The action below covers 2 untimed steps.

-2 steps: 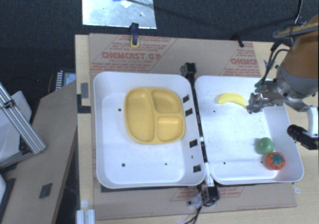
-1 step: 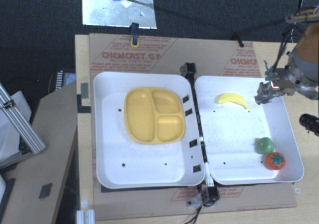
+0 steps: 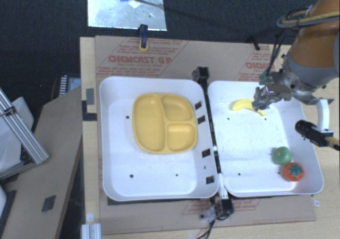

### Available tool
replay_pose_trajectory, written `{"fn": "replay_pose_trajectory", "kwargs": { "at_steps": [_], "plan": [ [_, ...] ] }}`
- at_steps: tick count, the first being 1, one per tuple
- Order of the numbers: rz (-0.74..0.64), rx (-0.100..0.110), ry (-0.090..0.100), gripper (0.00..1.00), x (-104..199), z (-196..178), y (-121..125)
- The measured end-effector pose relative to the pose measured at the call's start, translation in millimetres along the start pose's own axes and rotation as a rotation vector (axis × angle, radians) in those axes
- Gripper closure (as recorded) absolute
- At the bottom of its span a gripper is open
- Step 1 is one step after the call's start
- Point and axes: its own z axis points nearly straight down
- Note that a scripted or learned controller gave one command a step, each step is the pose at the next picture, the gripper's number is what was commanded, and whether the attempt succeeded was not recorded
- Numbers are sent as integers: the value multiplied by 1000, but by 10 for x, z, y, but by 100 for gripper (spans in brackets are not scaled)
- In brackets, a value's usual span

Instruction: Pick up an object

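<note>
I see the hand (image 3: 260,100) over the right bin (image 3: 249,179), just beside the yellow banana (image 3: 241,105); I cannot tell its opening. The banana lies near the bin's far wall.

A yellow plastic divided plate (image 3: 163,123) lies in the left white bin (image 3: 114,179). In the right white bin (image 3: 249,185), a yellow banana (image 3: 242,105) lies near the back edge. A green ball (image 3: 282,154) touches a red tomato-shaped toy (image 3: 292,171) at the front right corner.
</note>
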Motion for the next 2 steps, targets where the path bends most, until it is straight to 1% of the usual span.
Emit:
{"fn": "replay_pose_trajectory", "kwargs": {
  "at_steps": [1, 2],
  "plan": [
    [-1, -1, 0, 100, 550, 123, 219],
    [-1, 1, 1, 100, 1078, 265, 238]
  ]
}}
